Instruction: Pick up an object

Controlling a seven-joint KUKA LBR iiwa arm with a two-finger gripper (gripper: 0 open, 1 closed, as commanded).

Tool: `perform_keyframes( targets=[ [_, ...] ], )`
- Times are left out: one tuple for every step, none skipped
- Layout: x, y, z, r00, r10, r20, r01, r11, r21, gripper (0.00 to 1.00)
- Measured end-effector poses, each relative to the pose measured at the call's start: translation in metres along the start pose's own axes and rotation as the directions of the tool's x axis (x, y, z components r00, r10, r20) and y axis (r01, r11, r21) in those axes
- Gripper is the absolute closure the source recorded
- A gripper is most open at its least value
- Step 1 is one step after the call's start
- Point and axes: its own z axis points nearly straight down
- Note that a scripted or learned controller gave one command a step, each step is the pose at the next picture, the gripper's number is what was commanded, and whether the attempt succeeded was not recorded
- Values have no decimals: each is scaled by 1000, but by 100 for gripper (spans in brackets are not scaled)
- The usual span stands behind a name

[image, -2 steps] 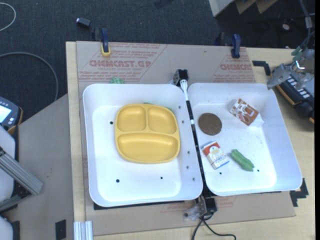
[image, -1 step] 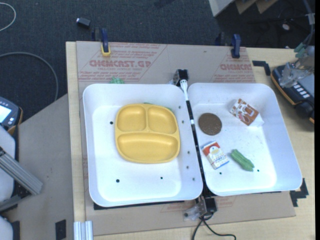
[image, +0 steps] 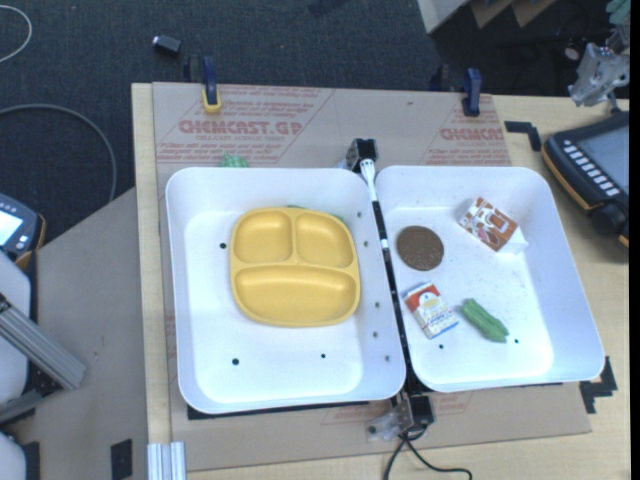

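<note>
Best first target looks like the green pickle [image: 484,320] in the right bin [image: 560,358] — lying apart from the small carton [image: 432,310] — approach straight down; gripper [image: 598,71] state I cannot tell

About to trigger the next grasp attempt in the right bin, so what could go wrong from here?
1. The small red-and-white carton and the green pickle-shaped toy lie close together; a descent on either could nudge or catch the other.
2. The flat brown round disc sits low near the right white bin's inner wall, so fingers may slide over it or hit the wall.
3. The orange-and-white patterned packet looks tilted and could slip.
</note>
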Motion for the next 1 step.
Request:
perform_keyframes(
  targets=[
    [-10,-55,-114,1000,10,1,-10,1000,3,100]
  ],
)
